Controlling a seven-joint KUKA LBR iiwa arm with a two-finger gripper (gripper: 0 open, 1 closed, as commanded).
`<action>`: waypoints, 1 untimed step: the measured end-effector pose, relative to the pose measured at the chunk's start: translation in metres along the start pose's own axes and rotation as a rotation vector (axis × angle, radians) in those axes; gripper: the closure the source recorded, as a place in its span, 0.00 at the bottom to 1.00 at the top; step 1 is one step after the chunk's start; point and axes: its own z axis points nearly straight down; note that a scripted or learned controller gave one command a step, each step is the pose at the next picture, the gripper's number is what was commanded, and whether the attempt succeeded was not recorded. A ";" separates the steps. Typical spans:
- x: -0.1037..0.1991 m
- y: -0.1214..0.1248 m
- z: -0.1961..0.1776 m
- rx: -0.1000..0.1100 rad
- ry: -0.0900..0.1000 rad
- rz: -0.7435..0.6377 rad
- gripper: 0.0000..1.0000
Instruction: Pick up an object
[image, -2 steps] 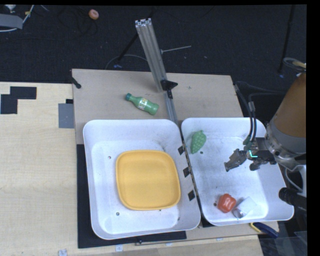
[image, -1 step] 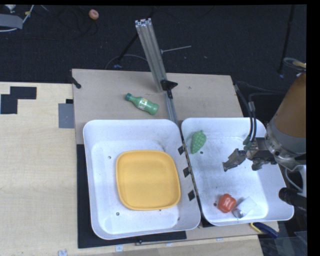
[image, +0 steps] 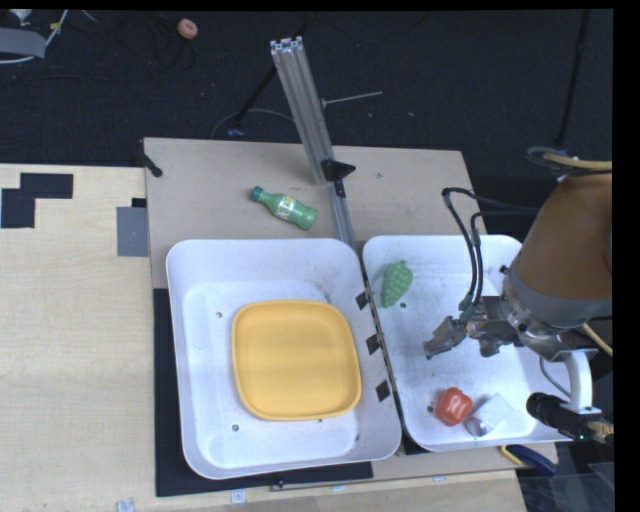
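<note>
Camera view: one arm, two shallow white plastic bins (image: 190, 262).
Targets: one red rounded toy (image: 453, 405), one green knobbly toy (image: 396, 282), right bin.
Gripper (image: 437, 345): between them, touching neither; grip state cannot be told.
Progress: judged unstarted; nothing lifted.
Others: one yellow square plate (image: 296, 358); one green bottle (image: 284, 207).

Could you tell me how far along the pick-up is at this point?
Nothing looks picked yet. The end effector sits over the right bin, between the green object and the red object, with nothing visibly between its fingers. Both still lie on the bin floor. The whole grasp and lift remain to be done.
</note>
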 end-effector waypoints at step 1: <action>-0.009 -0.006 0.052 0.000 0.000 0.001 0.00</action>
